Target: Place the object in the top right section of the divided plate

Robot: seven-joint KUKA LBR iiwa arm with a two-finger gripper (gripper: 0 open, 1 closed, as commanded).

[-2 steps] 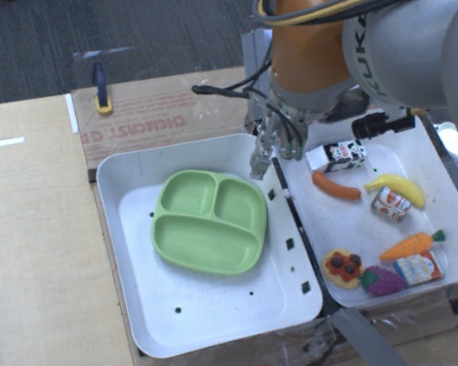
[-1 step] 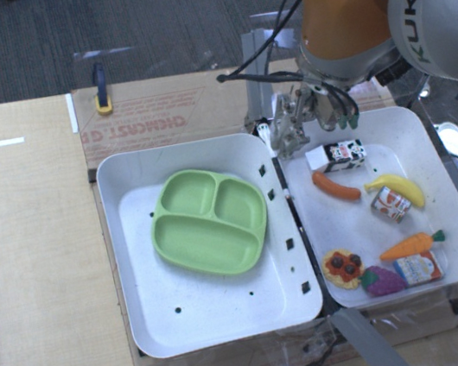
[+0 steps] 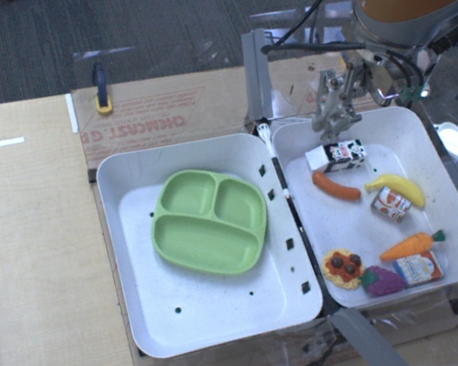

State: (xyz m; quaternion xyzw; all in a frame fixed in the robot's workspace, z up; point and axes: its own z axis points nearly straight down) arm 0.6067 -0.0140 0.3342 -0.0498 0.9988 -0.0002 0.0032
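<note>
Gripper (image 3: 335, 115), metal and two-fingered, hangs over the far edge of the right white bin (image 3: 453, 182), just above a small black-and-white milk carton (image 3: 336, 154); whether its fingers are spread or closed, I cannot tell. Nothing is visibly held. Toy foods lie loose nearby, ready for picking. Well apart, in the left white bin (image 3: 138, 264), sits the light green divided plastic plate (image 3: 209, 221), waiting, its top right section bare.

Yellow clamp (image 3: 103, 101) on cardboard sheet (image 3: 173, 113) behind two white bins (image 3: 121, 240).

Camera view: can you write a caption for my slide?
Gripper above toy foods in the right bin; green plate in the left.
</note>
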